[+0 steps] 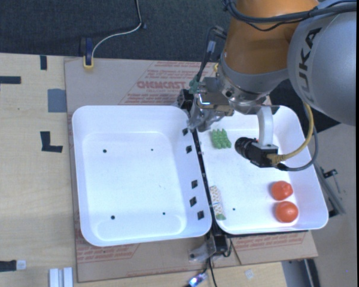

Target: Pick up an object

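A small green ridged object (221, 139) lies near the far left of the right bin (299, 223). Two orange-red round objects, one (281, 190) just beyond the other (286, 211), sit near its front right corner. A pale patterned packet (216, 201) lies along its left wall.

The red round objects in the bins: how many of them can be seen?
2. Both lie in the right bin, near its front right corner: one red round object sits just behind the other, close together. The arm covers part of this bin, so more may be hidden.
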